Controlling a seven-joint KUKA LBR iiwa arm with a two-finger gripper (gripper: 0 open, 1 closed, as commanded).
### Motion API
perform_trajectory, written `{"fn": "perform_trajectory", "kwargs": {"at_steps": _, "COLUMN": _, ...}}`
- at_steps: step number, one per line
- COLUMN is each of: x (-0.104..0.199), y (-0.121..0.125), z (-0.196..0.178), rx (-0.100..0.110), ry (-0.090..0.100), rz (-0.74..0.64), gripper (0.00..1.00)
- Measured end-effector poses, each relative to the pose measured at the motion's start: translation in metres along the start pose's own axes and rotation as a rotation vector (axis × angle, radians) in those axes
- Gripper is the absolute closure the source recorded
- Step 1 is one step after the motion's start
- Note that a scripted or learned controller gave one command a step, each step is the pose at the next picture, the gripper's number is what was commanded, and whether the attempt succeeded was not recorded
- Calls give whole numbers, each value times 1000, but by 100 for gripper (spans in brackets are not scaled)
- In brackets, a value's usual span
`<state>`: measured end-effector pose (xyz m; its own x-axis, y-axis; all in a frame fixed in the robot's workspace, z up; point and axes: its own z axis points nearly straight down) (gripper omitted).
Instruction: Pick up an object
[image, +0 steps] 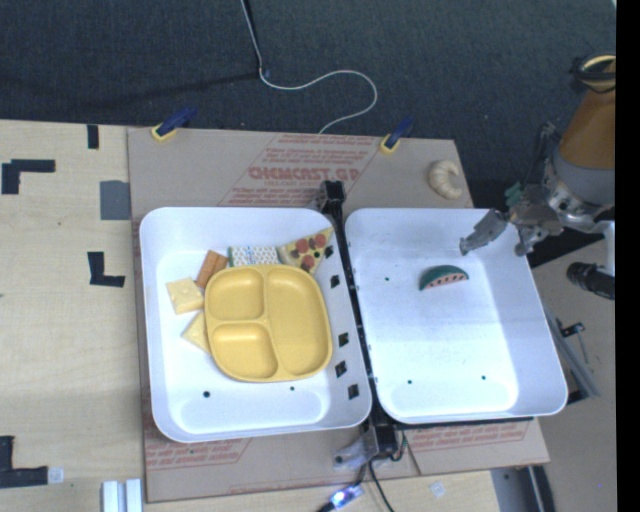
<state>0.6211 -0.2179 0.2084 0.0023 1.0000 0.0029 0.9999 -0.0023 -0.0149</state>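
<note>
Watermelon slice (443, 278) alone in right bin (520, 390), claw (478, 237) nearby, grip unclear, seemingly empty

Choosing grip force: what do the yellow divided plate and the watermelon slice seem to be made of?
Yellow divided plate: likely moulded plastic, smooth and faintly glossy, uniform colour with rounded compartment ridges. Watermelon slice: probably a toy in plastic or rubber, with flat painted green and red; too small to be sure.

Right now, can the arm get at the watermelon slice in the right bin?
Probably yes. The watermelon slice lies alone on the right bin's bare floor, nothing on or beside it, and the end effector hangs just above and right of it.
</note>
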Motion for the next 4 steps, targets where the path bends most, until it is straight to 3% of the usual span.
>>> {"fn": "perform_trajectory", "kwargs": {"at_steps": 1, "x": 0, "y": 3, "z": -9, "rx": -14, "ry": -3, "rz": -4, "gripper": 0}}
{"fn": "perform_trajectory", "kwargs": {"at_steps": 4, "x": 7, "y": -4, "z": 125, "rx": -13, "ry": -2, "rz": -5, "gripper": 0}}
